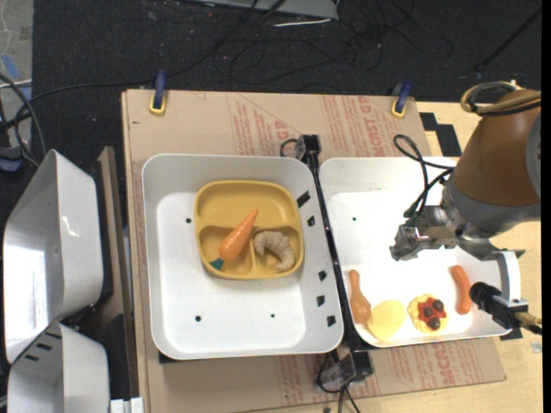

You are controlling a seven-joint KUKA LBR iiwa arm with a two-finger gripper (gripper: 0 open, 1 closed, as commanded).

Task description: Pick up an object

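In the right bin [379, 188], my gripper [406, 246] hangs over the bin's middle, with the arm's orange band above it at the right. Nothing shows between its fingers. Along the bin's front lie an orange drumstick-shaped toy [357, 298], a pale yellow round piece [387, 318], a small yellow pizza-like toy with dark and red toppings [428, 312] and a red-orange sausage-like toy [462, 288]. All of them lie below and apart from the gripper.
The left bin [172, 317] holds a yellow divided plate [215, 200] with a toy carrot [239, 235] and a pale shrimp-like toy [275, 248]. A black divider [323, 231] runs between the bins. Cables cross the right bin's back.
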